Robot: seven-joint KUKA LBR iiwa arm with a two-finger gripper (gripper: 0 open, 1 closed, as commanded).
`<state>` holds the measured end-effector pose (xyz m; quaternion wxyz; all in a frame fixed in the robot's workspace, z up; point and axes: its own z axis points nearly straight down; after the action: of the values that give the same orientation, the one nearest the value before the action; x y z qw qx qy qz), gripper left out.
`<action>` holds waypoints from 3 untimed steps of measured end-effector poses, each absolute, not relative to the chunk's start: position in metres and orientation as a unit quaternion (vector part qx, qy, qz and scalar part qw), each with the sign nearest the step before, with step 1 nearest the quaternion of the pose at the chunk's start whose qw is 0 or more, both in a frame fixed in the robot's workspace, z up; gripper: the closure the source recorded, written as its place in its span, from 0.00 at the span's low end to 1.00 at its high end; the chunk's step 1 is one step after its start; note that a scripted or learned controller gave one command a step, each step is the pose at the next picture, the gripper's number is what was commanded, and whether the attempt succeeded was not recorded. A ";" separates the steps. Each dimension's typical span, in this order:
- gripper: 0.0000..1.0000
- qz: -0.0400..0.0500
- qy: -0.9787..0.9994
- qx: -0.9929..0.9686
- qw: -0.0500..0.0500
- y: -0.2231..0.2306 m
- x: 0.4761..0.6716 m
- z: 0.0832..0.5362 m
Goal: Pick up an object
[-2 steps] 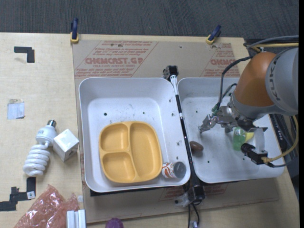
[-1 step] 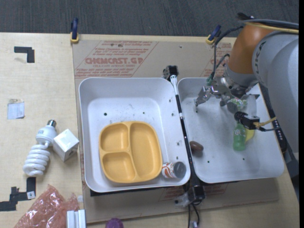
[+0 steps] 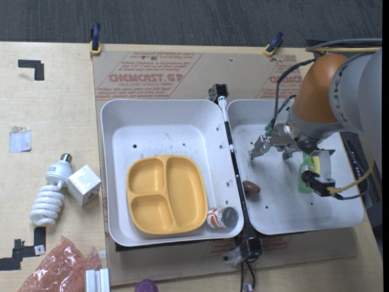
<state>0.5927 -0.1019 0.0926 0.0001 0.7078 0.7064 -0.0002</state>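
Observation:
My gripper [image 3: 270, 152] hangs over the middle of the right bin [image 3: 285, 221], open, with nothing between its fingers. A small brown rounded object [image 3: 251, 189] lies near that bin's left wall, below and to the left of the gripper. A green object [image 3: 306, 175] rests to the gripper's right, partly hidden under the wrist. In the left bin [image 3: 115, 163] a yellow divided plate [image 3: 166, 193] lies flat. A small can [image 3: 220, 218] with a red and white label lies on its side at the plate's lower right corner.
Outside the bins at the left lie a spiral light bulb [image 3: 50, 193], a white cube [image 3: 84, 184] and a red mesh bag [image 3: 58, 266]. The arm's orange band [image 3: 319, 90] and cables [image 3: 346, 187] cover the right bin's right side.

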 end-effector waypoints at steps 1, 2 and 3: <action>1.00 0.000 0.706 0.708 0.001 -0.103 0.593 0.103; 0.00 0.000 0.706 0.708 0.001 -0.103 0.593 0.103; 0.00 0.000 0.706 0.708 0.000 -0.128 0.530 0.092</action>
<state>0.5297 -0.1283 0.0923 0.0001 0.7077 0.7065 0.0000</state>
